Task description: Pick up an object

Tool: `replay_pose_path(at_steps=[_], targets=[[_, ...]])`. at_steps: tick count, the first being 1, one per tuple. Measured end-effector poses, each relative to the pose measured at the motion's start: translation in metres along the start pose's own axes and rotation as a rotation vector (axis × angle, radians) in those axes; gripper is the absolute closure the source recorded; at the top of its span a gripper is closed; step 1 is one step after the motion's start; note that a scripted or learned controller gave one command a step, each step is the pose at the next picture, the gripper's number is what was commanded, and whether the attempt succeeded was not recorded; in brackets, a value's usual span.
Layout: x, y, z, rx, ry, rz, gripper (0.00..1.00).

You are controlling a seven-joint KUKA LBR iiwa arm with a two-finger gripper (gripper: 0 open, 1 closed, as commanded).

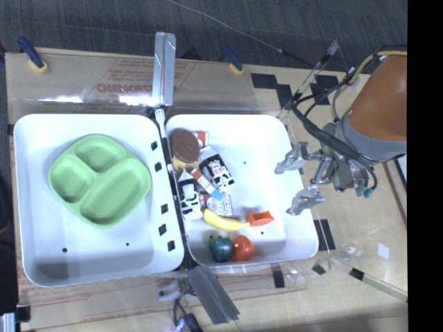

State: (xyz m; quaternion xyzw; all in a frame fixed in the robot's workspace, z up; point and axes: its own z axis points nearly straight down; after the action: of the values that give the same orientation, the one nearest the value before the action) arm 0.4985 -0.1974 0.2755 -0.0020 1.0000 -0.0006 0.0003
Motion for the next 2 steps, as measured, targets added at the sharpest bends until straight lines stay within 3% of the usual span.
replay_pose_path(at_steps=[1, 2], targets=[[0.021, 0.014, 0.141, -0.005, 0.008, -0.008, 0.00], [-0.037, 0.060, 0.168, -0.001, -0.002, -0.182, 0.00]])
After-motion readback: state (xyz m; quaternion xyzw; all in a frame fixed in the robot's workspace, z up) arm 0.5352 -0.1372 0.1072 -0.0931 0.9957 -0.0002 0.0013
